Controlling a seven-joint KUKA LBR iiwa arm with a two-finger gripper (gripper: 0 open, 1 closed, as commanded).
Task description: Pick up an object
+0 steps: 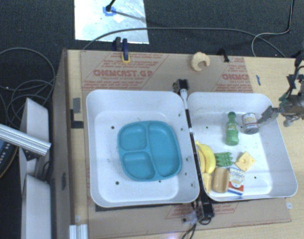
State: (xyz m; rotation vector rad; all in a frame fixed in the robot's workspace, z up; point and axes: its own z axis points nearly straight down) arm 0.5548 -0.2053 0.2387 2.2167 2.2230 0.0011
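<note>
Cardboard sheet point(123, 73) print: "CHEMCAST"; can point(249, 123) label unreadable.

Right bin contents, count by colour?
Green: 2, bottle and a bunch of beans
Yellow: 2, bananas and cheese wedge
Silver: 1, can
Brown: 1, bread roll
White, red and blue: 1, small carton
Total: 7

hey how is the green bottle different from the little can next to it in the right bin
The green bottle is long, slim and all green; the can is short, round, silvery with a dark label. The bottle sits toward the bin's middle; the can sits nearer the tool. Both rest in the right bin, almost touching.
</note>
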